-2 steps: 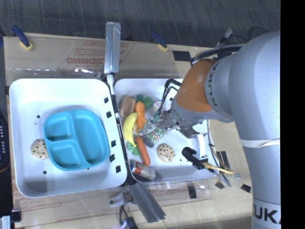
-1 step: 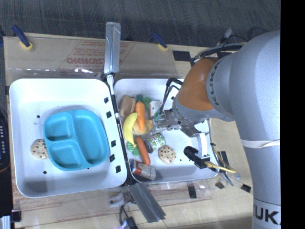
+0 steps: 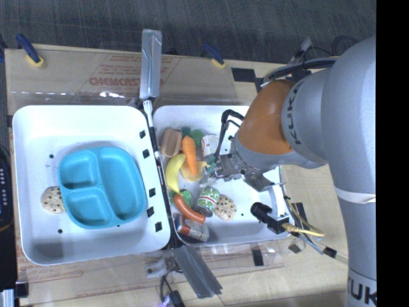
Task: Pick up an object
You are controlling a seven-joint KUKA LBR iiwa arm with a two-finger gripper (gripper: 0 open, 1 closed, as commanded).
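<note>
Right bin [image 3: 255,232] crowds carrot [image 3: 188,155], banana [image 3: 173,171] and cookie [image 3: 224,206] beside claw [image 3: 216,169], grip unreadable.

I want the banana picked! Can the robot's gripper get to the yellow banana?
Probably yes. The gripper hangs just beside the yellow banana, which lies on top in the right white bin, though an orange carrot crowds it.

blue tray [image 3: 99,187] | yellow banana [image 3: 173,173] | orange carrot [image 3: 188,153] | white bins [image 3: 32,123]
</note>
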